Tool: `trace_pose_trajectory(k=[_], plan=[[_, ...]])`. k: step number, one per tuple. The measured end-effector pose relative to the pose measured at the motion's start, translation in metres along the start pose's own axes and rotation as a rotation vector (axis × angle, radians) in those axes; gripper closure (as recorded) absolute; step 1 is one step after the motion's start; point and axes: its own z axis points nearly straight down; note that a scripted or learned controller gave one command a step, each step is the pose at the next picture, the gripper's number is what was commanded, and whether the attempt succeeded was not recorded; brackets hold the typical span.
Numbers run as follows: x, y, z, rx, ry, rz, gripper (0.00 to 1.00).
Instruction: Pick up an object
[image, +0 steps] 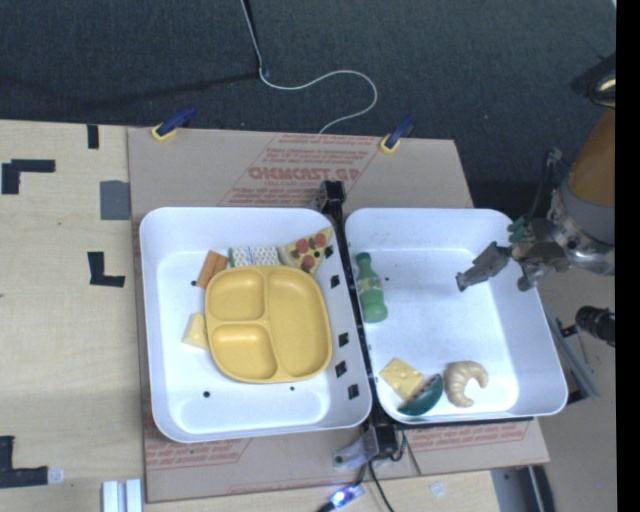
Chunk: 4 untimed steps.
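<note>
We see the scene evenly and fairly brightly lit from above; the two white bins (160, 300) in the middle of the frame are the brightest areas, nearly washed out on their floors, yet without hard glare. Shadows are soft and short; a faint one lies under the yellow divided plate (268, 325) at its lower edge. The dark floor along the top of the frame stays dim and grainy. Overall sharpness is modest; small items look slightly soft; the arm (590, 190) at the right edge is blurred and partly cropped.
</note>
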Motion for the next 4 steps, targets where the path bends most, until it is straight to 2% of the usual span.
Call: trace_pose_trajectory(k=[1,3,4], plan=[[0.0,0.002,-0.005,-0.01,-0.002,-0.003,0.0],[0.002,-0.009,0.087,-0.006,-0.002,-0.003,0.0],[0.006,-0.001,0.136,-0.005,-0.001,-0.004,0.0]])
